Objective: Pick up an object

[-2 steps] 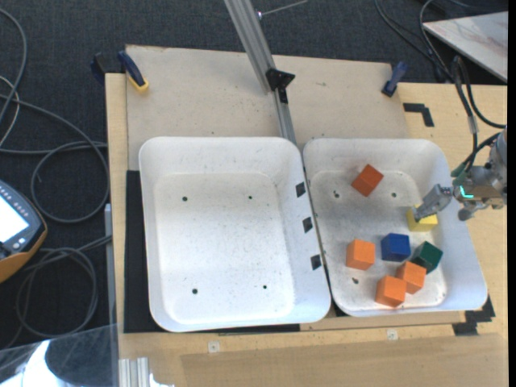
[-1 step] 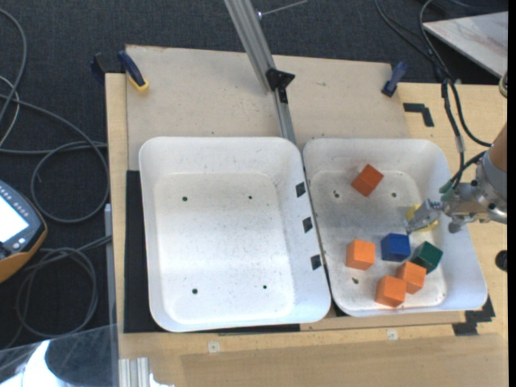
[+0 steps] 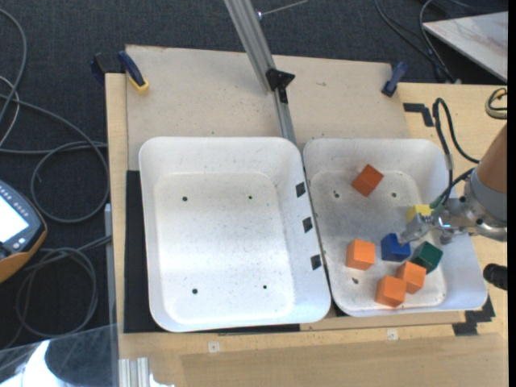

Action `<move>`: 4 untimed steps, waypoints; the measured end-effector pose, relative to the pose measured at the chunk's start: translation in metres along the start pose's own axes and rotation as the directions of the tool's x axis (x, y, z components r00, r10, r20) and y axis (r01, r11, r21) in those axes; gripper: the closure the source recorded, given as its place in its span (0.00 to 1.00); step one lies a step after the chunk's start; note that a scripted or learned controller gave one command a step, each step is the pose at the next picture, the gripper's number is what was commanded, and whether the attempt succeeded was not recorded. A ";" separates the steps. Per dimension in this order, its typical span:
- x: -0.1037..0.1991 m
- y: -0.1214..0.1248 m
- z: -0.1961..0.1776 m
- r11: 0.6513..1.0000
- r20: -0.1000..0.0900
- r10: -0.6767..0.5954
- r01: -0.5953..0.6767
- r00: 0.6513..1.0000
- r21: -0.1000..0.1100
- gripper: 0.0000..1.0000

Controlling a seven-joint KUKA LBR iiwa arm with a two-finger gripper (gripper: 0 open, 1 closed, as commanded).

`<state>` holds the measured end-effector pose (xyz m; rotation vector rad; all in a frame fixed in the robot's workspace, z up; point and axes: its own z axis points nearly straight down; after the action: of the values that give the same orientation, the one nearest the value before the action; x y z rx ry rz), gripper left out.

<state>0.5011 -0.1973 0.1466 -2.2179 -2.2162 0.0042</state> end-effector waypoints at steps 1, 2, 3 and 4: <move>0.000 0.004 0.031 1.000 0.004 -0.003 0.003 1.000 -0.016 0.00; -0.001 0.005 0.020 1.000 0.005 -0.002 0.002 1.000 -0.020 1.00; 0.005 0.004 -0.025 1.000 0.004 -0.002 0.003 1.000 -0.011 1.00; 0.007 0.008 -0.068 1.000 0.005 -0.003 0.003 1.000 -0.013 1.00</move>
<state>0.5091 -0.1900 0.2148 -2.2232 -2.2282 -0.0049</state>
